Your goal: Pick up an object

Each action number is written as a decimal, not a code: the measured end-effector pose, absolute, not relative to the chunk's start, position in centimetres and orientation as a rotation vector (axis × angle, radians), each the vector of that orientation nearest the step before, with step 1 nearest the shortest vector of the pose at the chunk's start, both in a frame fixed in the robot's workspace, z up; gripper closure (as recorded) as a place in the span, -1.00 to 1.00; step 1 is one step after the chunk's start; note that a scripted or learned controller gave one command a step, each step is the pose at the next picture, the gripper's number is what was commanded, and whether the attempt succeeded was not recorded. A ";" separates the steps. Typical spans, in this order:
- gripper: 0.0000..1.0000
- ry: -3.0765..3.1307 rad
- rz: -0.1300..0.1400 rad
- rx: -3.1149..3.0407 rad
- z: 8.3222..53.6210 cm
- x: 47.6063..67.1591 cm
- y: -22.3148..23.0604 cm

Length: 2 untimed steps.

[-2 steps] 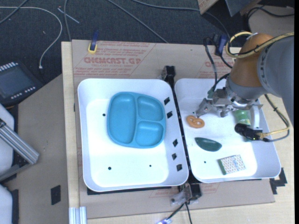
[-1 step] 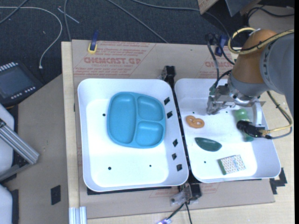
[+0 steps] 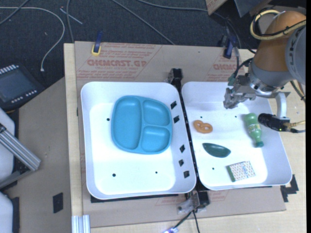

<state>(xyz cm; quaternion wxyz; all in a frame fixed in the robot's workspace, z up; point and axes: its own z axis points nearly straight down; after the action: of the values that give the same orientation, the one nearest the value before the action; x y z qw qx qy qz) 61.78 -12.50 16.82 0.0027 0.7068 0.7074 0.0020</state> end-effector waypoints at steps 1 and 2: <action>1.00 2.219 0.006 2.216 22.3 61.9 -12.5; 1.00 2.219 0.007 2.216 27.8 62.1 -12.5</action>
<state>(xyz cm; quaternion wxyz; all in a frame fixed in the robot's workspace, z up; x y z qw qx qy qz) 62.05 -12.50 27.75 0.0029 0.7066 0.7077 0.0021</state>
